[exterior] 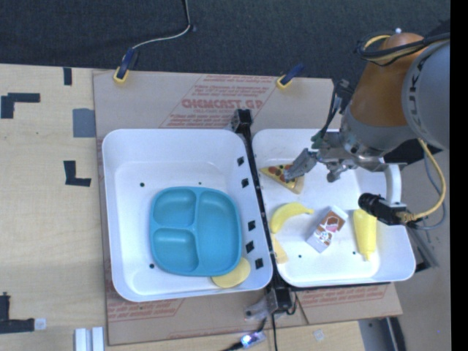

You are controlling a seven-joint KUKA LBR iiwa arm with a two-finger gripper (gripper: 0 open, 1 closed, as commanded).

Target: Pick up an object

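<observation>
The hand (319, 167) hangs over the right bin (398, 269) with its fingers spread apart, one tip just by the pizza slice (281, 175). Nearby lie a banana (289, 213), small carton (325, 229) and yellow bottle (365, 234). The left bin (121, 159) has a blue plate (195, 229).

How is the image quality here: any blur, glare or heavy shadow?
Camera view: lighting even, shadows soft under the blue tray; white bins bright, nearly washed out; the pincer and the pizza slice look slightly soft; the arm's orange band is sharp enough.
</observation>
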